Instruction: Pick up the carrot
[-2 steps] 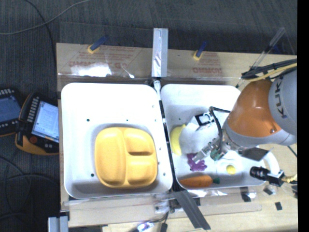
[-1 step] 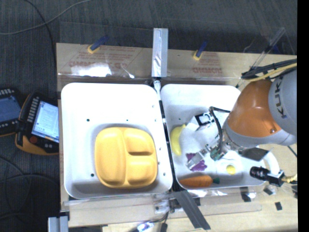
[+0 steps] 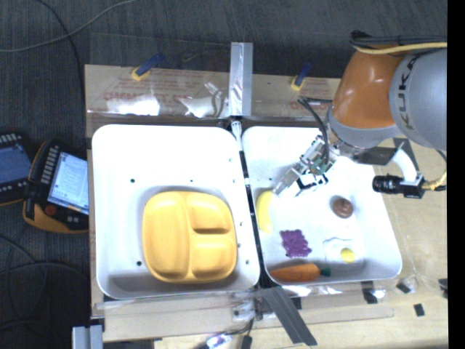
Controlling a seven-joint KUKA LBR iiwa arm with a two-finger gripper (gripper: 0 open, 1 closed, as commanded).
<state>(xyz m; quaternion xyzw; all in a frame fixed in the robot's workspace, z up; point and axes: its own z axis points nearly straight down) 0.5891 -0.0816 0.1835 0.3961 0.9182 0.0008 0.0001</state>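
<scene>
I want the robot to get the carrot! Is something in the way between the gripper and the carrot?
Yes, perhaps. The gripper hangs over the upper part of the right bin, and the carrot lies by the near wall. The purple grapes lie between them, just above the carrot. Coming straight down from above should miss them.

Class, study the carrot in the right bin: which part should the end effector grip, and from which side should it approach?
Grip the carrot across its orange middle, coming from straight above. It lies flat and lengthwise along the right bin's near wall, green end to the right, so fingers should straddle its narrow width; the wall probably crowds the near finger.
</scene>
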